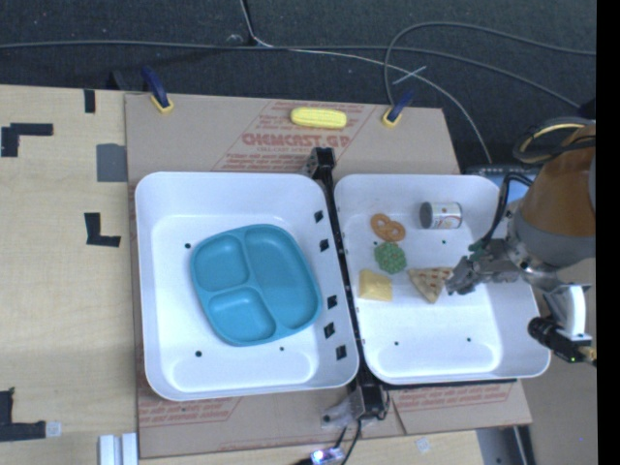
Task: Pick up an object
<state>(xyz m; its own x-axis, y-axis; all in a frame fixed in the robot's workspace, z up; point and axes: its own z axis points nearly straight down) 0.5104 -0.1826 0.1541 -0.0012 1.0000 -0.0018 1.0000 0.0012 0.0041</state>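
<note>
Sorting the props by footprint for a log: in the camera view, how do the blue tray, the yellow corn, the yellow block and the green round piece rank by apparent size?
1. blue tray, by far the largest
2. yellow corn
3. yellow block and green round piece: too alike to rank

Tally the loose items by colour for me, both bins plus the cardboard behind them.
Yellow: 2, the corn on the cardboard and the cheese block in the right bin
Blue: 1, the tray in the left bin
Green: 1, the round piece
Orange-brown: 1, the pretzel
Tan: 1, the wedge
Silver: 1, the can
Total: 7
</note>
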